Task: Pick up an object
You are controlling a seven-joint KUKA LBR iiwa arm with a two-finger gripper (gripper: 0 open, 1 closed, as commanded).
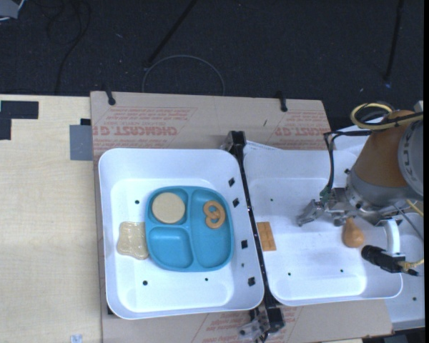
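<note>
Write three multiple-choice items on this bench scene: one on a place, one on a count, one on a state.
1. Where does the blue divided tray lie?
A. In the left bin
B. In the right bin
C. On the cardboard outside the bins

2. How many food pieces rest in the tray's compartments?
A. None
B. Two
C. Four

3. How does the pale yellow piece stand to the tray?
A. Inside a compartment
B. In the other bin
C. Outside it, at its left edge

Answers:
1. A, since the tray sits within the left bin's walls.
2. B, since a round cracker and a pretzel each fill one upper compartment.
3. C, since it lies on the bin floor beside the tray's left rim.
</note>
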